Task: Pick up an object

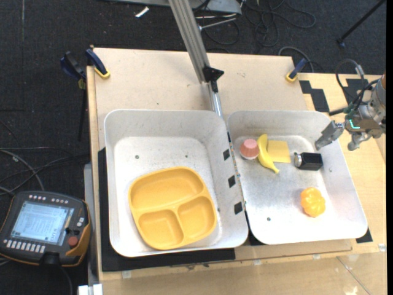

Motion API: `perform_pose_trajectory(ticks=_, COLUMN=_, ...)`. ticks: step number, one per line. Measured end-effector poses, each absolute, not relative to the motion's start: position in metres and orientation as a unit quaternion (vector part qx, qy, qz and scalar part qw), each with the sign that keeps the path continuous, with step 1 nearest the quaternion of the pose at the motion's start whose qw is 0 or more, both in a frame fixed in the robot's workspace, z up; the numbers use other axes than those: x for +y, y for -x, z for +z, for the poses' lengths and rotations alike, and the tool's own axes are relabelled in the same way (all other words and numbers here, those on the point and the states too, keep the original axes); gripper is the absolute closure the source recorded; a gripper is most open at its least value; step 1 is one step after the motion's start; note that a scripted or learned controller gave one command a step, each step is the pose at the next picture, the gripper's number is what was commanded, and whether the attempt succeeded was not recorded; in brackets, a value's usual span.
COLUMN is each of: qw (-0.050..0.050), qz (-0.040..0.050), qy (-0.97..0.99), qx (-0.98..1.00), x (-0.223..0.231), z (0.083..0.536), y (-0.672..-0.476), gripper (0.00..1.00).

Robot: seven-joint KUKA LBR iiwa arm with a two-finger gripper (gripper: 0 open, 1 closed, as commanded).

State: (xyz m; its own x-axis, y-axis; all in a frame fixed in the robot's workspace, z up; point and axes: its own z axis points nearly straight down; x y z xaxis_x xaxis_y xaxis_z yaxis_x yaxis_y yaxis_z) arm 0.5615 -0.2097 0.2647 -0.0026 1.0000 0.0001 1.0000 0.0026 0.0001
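Observation:
My gripper (342,138) hangs at the right bin's (344,217) upper right edge, its two fingers spread apart with nothing between them. In that bin lie a yellow banana (265,153), a pale yellow block (279,152) touching it, a pink round piece (249,148) to their left, a small black and silver object (307,160) to their right, and an orange lumpy piece (312,201) lower down. The black object sits just left of and below my fingers.
The left bin (123,140) holds a yellow divided tray (173,208). A metal pole (193,39) slants up from between the bins. A teach pendant (43,226) lies at lower left. Clamps (98,66) sit on the bench's back corners.

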Motion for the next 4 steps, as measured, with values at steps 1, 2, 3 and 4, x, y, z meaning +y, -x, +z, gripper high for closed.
perform_pose_trajectory(ticks=1, qw=-0.002, qz=-0.0014, qy=-0.706, qx=0.708, x=-0.2, z=0.206, y=-0.563, gripper=0.0)
perform_pose_trajectory(ticks=2, qw=-0.002, qz=-0.0013, qy=-0.707, qx=0.707, x=-0.197, z=0.162, y=-0.565, gripper=0.0)
perform_pose_trajectory(ticks=3, qw=-0.002, qz=-0.0013, qy=-0.707, qx=0.707, x=-0.197, z=0.1, y=-0.57, gripper=0.0)
perform_pose_trajectory(ticks=4, qw=0.001, qz=0.0002, qy=-0.707, qx=0.707, x=-0.197, z=0.114, y=-0.571, gripper=1.0)
